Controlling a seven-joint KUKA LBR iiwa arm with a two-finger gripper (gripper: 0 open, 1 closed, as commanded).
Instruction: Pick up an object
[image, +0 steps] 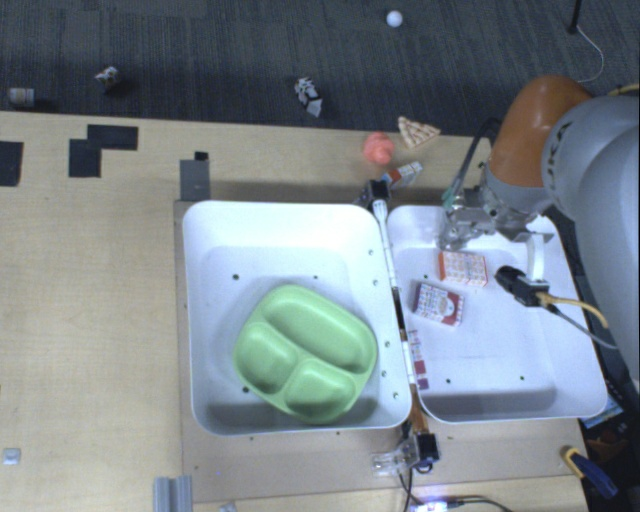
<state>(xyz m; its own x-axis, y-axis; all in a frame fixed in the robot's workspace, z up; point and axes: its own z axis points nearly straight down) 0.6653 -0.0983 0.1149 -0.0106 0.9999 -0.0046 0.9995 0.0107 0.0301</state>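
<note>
Red-and-white packet (462, 267) in right bin (500, 395), just beside gripper (455, 235).
Lies flat near far wall, close under gripper tip, contact not discernible. Second packet (438, 303) just beside, toward near side. Grip state not determinable. Green divided tray (305, 350) in left bin (215, 300).

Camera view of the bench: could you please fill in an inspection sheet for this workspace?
Surface: wooden bench bearing a left bin and a right bin, side by side.
Job's things: green tray in the left bin; orange packet and red-and-grey packet in the right bin.
Clutter: pink ball and pizza-slice toy on the bench behind the bins.
Grippers: hand at the right bin's back left, just behind the orange packet; contact cannot be told.
Cables: thin pale wire on the carpet.
Surroundings: dark carpet with a white ball.
</note>
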